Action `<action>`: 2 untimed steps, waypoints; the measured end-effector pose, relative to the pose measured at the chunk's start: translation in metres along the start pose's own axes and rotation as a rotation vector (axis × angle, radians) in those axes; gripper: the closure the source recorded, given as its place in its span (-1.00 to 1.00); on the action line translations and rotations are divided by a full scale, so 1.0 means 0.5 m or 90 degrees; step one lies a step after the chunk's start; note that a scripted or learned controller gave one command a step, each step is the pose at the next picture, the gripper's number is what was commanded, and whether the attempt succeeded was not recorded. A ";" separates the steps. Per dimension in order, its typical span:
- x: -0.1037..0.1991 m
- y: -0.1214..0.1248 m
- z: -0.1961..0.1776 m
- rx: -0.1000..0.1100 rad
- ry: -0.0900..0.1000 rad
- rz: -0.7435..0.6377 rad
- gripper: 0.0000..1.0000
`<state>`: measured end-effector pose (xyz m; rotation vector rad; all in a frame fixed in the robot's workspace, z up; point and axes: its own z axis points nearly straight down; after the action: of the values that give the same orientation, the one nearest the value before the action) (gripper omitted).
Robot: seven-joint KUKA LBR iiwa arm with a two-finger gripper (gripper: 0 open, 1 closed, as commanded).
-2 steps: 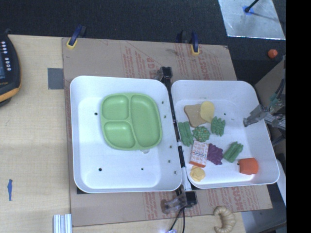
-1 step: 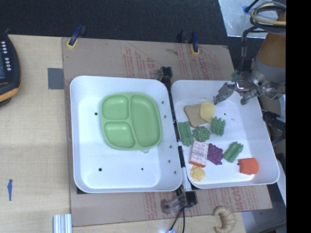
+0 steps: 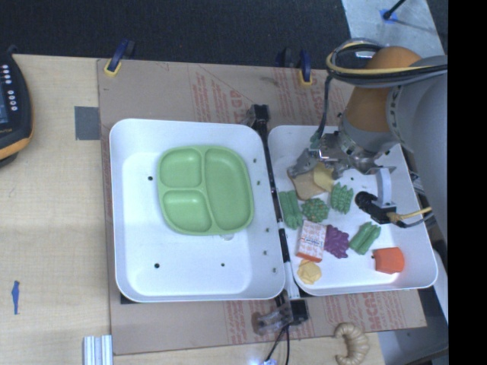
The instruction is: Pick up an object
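My gripper (image 3: 313,166) is low over the back left part of the right bin (image 3: 415,280), just above a tan wedge (image 3: 305,188) and a pale yellow piece (image 3: 325,179). Close in front of them lie a green strip (image 3: 289,207), a dark green broccoli-like piece (image 3: 316,210) and a bumpy green piece (image 3: 341,198). Further forward are a red and white packet (image 3: 310,240), a purple bunch (image 3: 335,241), a green pickle (image 3: 364,236), an orange block (image 3: 389,260) and a yellow round piece (image 3: 309,272). I see nothing lifted.
The left bin (image 3: 133,272) holds a light green divided plate (image 3: 205,188). The arm's orange band and grey body (image 3: 380,90) hang over the right bin's back right. A pendant (image 3: 11,109) lies at far left, and a tan curled thing (image 3: 351,342) in front of the bins.
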<state>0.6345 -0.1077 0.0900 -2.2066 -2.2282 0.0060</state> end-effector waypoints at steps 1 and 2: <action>0.009 0.047 -0.008 -0.005 -0.001 0.002 -1.00; 0.001 0.046 -0.008 -0.005 -0.001 0.004 -1.00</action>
<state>0.6575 -0.1072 0.0938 -2.2190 -2.2252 -0.0014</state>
